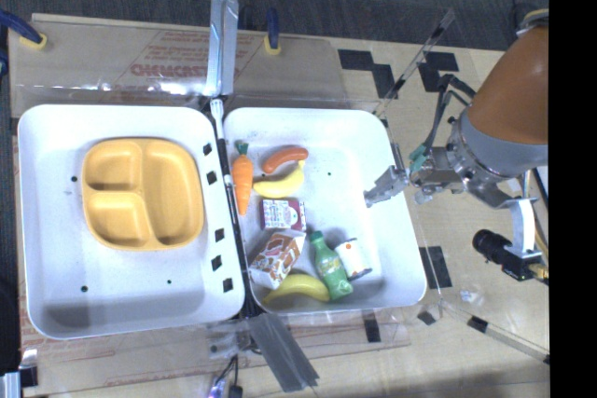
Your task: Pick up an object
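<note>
Just left of gripper [384, 189], toy foods [283, 214] in right bin [373, 130], finger state unclear.

Yellow tray [143, 193], orange carrot [242, 182], green bottle [330, 266]

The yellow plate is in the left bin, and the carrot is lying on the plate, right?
Not quite. The yellow plate is in the left bin, but the carrot is not on it. The camera view shows the carrot in the right bin, along its left wall, next to the banana.
</note>
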Robot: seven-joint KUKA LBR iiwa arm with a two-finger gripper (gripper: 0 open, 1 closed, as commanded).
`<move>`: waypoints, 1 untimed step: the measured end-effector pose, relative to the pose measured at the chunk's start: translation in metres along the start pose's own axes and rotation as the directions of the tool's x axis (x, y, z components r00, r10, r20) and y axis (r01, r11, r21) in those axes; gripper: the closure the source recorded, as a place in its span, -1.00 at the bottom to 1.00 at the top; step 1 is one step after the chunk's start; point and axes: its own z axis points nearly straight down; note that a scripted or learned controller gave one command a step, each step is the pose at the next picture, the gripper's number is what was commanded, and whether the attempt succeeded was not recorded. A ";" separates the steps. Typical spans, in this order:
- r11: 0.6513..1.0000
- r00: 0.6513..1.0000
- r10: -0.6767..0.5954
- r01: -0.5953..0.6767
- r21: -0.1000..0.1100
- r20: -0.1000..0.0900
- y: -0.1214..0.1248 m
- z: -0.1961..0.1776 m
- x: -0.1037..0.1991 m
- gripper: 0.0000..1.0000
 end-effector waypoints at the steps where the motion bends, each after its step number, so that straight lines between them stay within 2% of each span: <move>1: 0.949 0.949 -0.316 0.316 0.001 -0.001 0.030 0.092 0.052 -1.00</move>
